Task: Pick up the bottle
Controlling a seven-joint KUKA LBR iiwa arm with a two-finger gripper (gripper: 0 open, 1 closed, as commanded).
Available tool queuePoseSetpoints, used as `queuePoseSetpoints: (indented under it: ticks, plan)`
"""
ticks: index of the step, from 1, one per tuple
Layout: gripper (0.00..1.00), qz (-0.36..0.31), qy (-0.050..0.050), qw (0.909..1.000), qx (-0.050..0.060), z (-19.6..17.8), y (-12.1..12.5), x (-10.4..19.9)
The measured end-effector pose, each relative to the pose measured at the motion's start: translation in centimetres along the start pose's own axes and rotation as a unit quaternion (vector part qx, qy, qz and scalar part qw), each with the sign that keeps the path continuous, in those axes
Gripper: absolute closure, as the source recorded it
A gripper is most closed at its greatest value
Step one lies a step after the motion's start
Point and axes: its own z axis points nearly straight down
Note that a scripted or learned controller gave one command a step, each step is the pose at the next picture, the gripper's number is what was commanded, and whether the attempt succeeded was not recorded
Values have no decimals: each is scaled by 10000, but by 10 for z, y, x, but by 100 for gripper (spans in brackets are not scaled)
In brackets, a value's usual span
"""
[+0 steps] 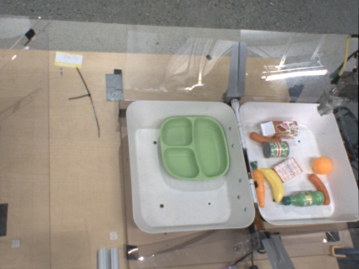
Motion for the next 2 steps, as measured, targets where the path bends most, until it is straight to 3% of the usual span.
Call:
queuePoseSetpoints:
  ticks: [1,2]
  plan:
    - [0,281,5,9996,24,120,-16,29]
    - [0,764,4,9971,10,109,-105,38]
